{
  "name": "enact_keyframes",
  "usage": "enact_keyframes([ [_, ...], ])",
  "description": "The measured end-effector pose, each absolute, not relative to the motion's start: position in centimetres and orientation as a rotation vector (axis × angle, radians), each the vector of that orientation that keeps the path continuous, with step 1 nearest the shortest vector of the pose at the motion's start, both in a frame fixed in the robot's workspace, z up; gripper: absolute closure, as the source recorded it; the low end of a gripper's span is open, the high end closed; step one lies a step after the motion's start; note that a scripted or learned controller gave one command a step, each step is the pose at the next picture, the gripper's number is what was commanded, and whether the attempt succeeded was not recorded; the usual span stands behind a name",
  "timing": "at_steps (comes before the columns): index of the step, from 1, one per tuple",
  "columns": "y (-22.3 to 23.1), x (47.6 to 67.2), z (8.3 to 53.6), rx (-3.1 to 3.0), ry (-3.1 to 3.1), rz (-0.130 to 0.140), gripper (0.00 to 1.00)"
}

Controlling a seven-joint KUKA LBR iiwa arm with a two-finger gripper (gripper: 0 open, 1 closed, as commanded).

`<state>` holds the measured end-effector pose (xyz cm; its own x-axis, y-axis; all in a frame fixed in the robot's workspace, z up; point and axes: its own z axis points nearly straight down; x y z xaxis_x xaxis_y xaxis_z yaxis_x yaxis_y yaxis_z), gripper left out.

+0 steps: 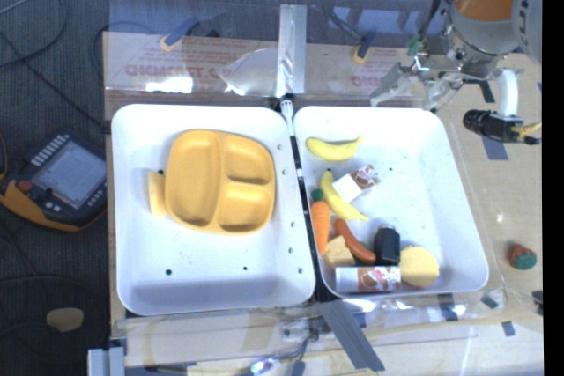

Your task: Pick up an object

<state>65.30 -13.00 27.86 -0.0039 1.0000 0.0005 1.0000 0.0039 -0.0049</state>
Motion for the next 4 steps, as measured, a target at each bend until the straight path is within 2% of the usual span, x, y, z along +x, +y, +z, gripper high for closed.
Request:
enact_keyframes([
  [1,-9.8,64.5,12.9,-2.271,-2.163,0.009,0.0],
  [2,-10.1,62.2,8.9,-2.181,-2.273,-0.009,0.0],
  [3,-10.8,57.9,9.0,-2.142,-2.316,-0.013,0.0],
  [4,-10.7,58.1,9.8,-2.139,-2.315,-0.018,1.0],
])
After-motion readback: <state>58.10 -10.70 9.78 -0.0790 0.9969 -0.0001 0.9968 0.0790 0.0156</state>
